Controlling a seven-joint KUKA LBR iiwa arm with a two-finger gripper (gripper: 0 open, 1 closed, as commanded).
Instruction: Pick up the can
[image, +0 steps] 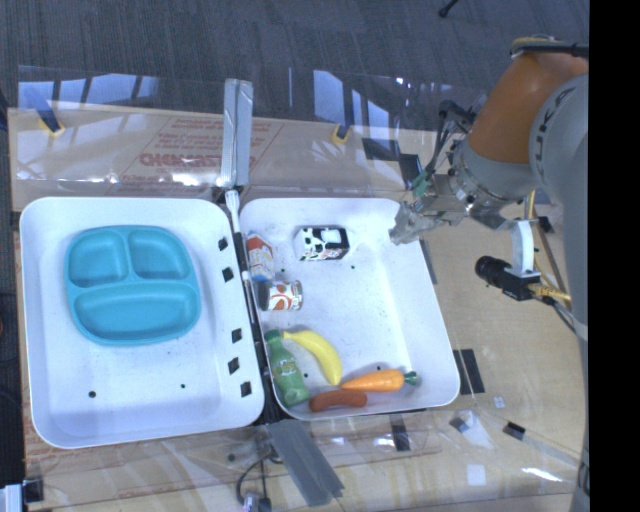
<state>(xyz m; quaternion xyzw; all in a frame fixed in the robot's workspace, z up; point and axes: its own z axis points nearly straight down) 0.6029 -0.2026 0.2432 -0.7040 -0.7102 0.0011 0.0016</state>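
Nearest the lens, a sausage (338, 401) and carrot (376, 380) lie at the right bin's (420, 300) six o'clock edge. At its nine o'clock rests the can (281, 296), on its side, just below a small bottle (260, 256). It is probably light, rigid, smooth and prone to rolling; pinching across its round body seems best. Whether the gripper (405, 228), hovering at the bin's one o'clock rim, is open or closed I cannot tell.

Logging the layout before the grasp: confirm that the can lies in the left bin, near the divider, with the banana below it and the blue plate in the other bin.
One detail is wrong. The camera view shows the can lying in the right bin, near the divider, with the banana below it; the blue plate is in the left bin.
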